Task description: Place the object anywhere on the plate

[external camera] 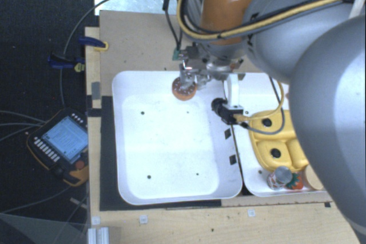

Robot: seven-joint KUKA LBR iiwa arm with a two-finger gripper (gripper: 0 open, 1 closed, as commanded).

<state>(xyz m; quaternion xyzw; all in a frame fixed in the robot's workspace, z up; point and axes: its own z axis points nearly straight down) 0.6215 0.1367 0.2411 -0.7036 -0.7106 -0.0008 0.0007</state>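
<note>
Hand [191, 74]: above the far edge of the left bin [166, 180]; grip on anything cannot be told.
Object [184, 89]: small round brown piece, right under the hand.
Right bin [257, 188]: yellow tray [274, 137] and a small jar [278, 178], nearer than the hand.

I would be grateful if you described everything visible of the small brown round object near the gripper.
The small brown round object is a flat-looking disc, orange-brown with a paler, speckled centre; its material is unclear. It sits at the far edge of the left white bin, directly beneath the gripper, whose metal parts overlap its top edge. Whether it is gripped, or resting on the bin floor, cannot be told. It is well apart from the yellow items in the right bin.
</note>
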